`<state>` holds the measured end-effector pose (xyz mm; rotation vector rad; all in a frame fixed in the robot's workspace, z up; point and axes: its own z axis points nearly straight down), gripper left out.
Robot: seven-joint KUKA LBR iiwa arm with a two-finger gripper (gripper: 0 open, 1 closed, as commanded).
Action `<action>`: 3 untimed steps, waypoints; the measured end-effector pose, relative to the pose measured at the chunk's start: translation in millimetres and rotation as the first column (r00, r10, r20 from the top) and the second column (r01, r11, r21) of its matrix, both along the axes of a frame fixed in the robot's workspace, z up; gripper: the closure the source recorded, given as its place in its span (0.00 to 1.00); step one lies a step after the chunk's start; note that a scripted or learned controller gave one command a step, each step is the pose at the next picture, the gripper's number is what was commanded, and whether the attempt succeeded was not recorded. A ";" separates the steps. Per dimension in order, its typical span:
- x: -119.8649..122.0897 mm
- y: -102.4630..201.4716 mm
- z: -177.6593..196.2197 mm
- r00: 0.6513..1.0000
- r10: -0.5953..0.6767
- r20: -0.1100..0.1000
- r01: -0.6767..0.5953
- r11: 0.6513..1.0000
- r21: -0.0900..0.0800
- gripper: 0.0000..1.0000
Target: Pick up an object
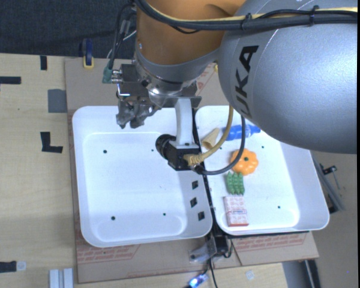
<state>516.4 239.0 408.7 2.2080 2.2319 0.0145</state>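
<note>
Glossy white plastic bins [96,221], brown matt cardboard [102,254] beneath.

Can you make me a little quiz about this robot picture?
1. True or false: the orange pumpkin toy lies in the right bin.
2. What lies nearest the camera in the right bin? A) green block B) small red and white box C) cone
3. Over which bin does the tool hang?

Key: 1 true; 2 B; 3 the left bin, near its far edge.
</note>
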 end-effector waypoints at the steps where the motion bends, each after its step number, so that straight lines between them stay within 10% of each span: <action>1: -20.6 -65.2 -22.0 1.000 -0.014 -0.013 0.014 1.000 -0.007 1.00; 2: -34.1 -84.6 -75.2 1.000 -0.012 -0.015 0.012 1.000 -0.009 1.00; 3: 43.0 -57.7 -52.7 1.000 -0.008 -0.004 0.008 1.000 -0.006 1.00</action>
